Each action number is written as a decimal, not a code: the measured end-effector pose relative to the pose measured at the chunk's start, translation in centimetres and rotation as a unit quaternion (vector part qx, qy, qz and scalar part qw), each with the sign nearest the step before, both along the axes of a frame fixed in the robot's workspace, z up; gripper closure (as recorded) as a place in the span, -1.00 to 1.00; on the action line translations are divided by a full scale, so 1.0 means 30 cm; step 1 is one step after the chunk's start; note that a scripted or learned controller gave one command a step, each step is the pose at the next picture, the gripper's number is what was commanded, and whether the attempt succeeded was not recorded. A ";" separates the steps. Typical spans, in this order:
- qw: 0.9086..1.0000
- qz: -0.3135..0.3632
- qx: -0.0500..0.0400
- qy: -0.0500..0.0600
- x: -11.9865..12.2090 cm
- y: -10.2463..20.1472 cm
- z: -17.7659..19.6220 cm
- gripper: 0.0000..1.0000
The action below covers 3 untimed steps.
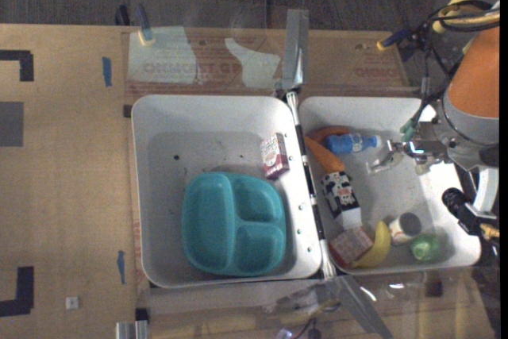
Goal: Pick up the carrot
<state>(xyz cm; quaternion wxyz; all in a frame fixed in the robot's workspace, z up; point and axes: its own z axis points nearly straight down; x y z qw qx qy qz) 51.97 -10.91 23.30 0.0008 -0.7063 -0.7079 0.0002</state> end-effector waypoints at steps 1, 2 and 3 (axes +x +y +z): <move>0.984 -0.175 0.001 -0.013 -0.014 0.019 -0.391 -1.00; 0.989 -0.146 -0.001 0.000 -0.133 0.219 0.014 -1.00; 0.987 -0.160 -0.001 0.001 -0.007 0.200 -0.164 -1.00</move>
